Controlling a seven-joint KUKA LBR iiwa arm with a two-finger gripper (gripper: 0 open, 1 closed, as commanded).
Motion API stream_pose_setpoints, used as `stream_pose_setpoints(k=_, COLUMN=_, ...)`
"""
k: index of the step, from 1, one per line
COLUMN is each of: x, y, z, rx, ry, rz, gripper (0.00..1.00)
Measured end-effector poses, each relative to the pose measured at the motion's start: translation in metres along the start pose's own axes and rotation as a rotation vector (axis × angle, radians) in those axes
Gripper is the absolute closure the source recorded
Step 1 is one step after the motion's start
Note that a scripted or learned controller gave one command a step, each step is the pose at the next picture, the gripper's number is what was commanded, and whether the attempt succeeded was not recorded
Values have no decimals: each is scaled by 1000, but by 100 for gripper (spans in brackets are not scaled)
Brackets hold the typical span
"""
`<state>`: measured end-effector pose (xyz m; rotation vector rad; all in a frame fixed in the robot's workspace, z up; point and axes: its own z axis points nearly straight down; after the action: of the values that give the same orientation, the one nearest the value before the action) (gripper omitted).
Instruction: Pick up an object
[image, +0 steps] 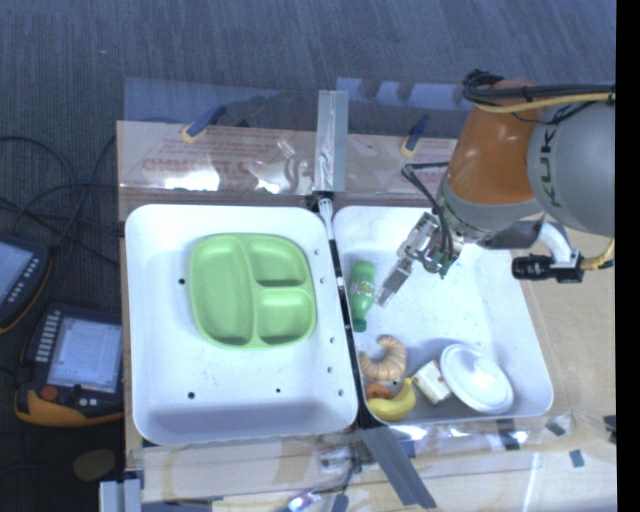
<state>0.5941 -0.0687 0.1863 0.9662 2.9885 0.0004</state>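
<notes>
The right bin (500, 300) holds a green bottle (360, 290) lying against its left wall, a croissant (385, 357), a yellow banana (393, 400), a small white block (431, 382) and a white round lid (476, 378) along the front. My gripper (398, 279) hangs over the right bin's back half, slanting down and left, its tips just right of the green bottle. Nothing shows between the fingers.
The left bin (170, 380) bears a green divided plate (253, 288). A metal post (331, 140) stands at the back between the bins. Tablets and cables (70, 350) lie on the floor at the left. The arm's orange band (495, 150) looms over the back right.
</notes>
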Motion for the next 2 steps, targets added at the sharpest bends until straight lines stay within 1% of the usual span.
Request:
stream_pose_setpoints(k=1, x=61, y=-91, z=60, rx=3, ry=2, rz=171, gripper=0)
stream_pose_setpoints(k=2, x=60, y=-86, z=97, rx=-5, ry=-4, rz=467, gripper=0)
